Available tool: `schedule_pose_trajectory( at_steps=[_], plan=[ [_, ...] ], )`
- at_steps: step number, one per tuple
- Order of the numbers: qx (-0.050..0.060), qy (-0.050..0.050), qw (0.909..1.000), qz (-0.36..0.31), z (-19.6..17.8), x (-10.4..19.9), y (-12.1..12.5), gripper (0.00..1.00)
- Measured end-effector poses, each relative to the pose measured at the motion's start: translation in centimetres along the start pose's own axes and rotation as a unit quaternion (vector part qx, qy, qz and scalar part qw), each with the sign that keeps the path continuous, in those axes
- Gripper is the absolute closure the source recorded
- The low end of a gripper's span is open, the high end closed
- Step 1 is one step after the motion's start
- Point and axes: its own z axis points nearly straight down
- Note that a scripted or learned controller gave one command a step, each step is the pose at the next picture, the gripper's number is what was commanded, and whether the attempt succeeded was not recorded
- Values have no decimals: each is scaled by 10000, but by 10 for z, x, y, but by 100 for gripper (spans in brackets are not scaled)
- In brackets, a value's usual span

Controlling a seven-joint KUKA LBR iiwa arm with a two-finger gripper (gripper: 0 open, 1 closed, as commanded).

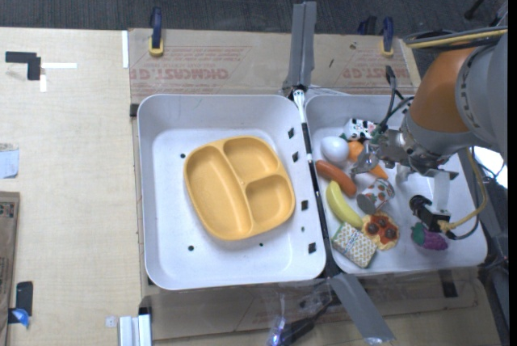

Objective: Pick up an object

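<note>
Arm (460,90) enters from the right, grey links with the orange band, wrist down over the right bin (477,255).

Gripper (373,162) sits low in that bin's upper-left area, above the cluster of toy food. Can't tell whether it's released or clenched: the wrist body and cables cover that part, and nothing is visibly held in it.

Candidate objects, all in the right bin:
- white egg (333,148), near the divider, just left of the gripper
- black-and-white cow figure (358,128), near the back wall
- hot dog (336,177), angled, just below the egg
- banana (343,205), below the hot dog, running diagonally
- pizza slice (382,229), right of the banana's lower end
- checkered cracker-like square (354,245), at the front wall, touching the pizza slice
- purple grapes (430,238), toward the front right, near a black cable end
- a small greyish piece (376,192) just under the gripper, possibly a toy; too blurred to identify

Left bin (161,199) holds a yellow three-compartment plate (239,187), lying flat and rotated slightly, roughly centred.

Both bins sit on a cardboard sheet (218,61) clamped at the back by blue clamps (155,31).
</note>
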Motion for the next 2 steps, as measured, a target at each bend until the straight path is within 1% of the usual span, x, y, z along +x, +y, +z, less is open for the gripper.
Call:
schedule_pose_trajectory(
  at_steps=[1, 2],
  plan=[
    [-1, -3, 9999, 140, -101, 63, 8, 0],
    [-1, -1, 9997, -249, -1, 23, 12, 0]
  ],
)
